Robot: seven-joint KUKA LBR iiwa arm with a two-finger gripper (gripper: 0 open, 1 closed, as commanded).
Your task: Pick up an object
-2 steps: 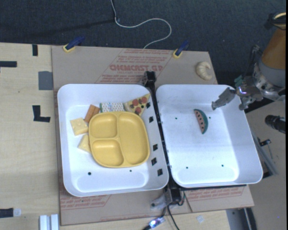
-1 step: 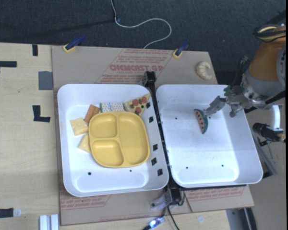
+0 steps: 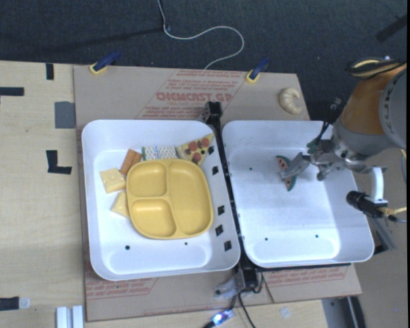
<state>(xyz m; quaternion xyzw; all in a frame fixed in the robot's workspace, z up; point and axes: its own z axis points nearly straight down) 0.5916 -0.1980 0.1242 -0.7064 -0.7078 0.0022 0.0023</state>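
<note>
So the left bin (image 3: 96, 183) has a big yellow tray (image 3: 169, 198) sitting on some smaller bits: a cracker (image 3: 112, 180) and a pizza slice (image 3: 197, 147) poke out. Over the right bin (image 3: 328, 248) the gripper (image 3: 292, 173) is closed on a small dark object (image 3: 285, 164), pinched between its fingers, up near the bin's back half.

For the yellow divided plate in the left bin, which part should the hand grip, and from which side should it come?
Probably the raised rim of the yellow divided plate, on its near edge, coming from above. The plate lies flat and is wide, so only the thin rim would fit between fingers. The near side faces bare floor of the left bin; small flat pieces crowd its far and left edges.
</note>
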